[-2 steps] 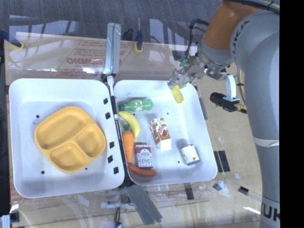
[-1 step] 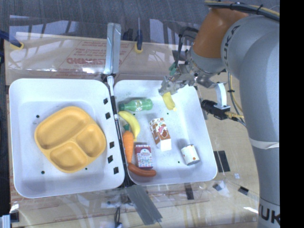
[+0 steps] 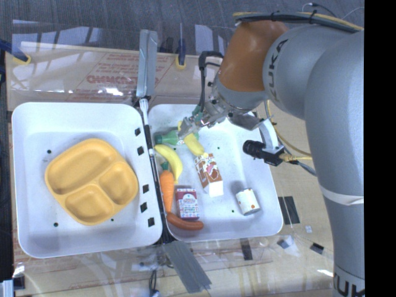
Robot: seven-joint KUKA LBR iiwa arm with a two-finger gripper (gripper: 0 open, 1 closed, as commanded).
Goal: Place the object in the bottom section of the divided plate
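Observation:
A yellow divided plate (image 3: 91, 179) lies in the left bin (image 3: 37, 228), with nothing in its three sections. My gripper (image 3: 197, 124) hangs over the back of the right bin (image 3: 263, 218), just above a small yellow piece (image 3: 193, 144) and a green item (image 3: 166, 138). A banana (image 3: 169, 159), a carrot (image 3: 167, 189), a sausage (image 3: 184, 223), a red can (image 3: 187, 203), a small carton (image 3: 209, 173) and a white cup (image 3: 247, 201) lie in the right bin.
The big grey arm (image 3: 322, 104) with its orange band covers the right side and the back right of the right bin. A metal divider (image 3: 146, 67) stands between the two bins. A black cylinder (image 3: 260, 151) sticks out beside the wrist.

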